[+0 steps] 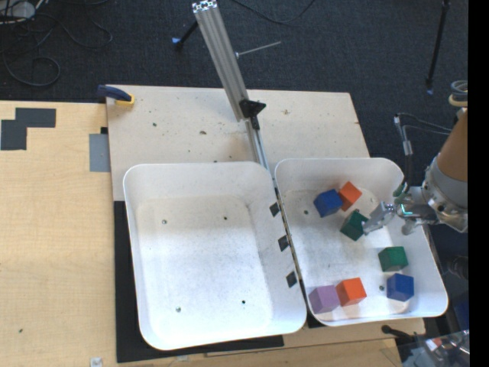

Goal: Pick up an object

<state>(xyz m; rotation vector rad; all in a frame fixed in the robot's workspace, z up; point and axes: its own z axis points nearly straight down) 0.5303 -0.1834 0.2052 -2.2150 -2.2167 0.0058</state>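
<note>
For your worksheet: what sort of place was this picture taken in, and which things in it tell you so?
Probably a robotics lab. A robot arm's gripper reaches into one of two white bins holding coloured blocks, on a wooden bench, with cables trailing over dark carpet.

One fixed camera is looking down at a slant from above the bench (229,128), taking in both white bins (153,205).

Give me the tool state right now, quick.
Tool: open or closed cannot be told; it sits over the right bin, beside the dark green block.
</note>
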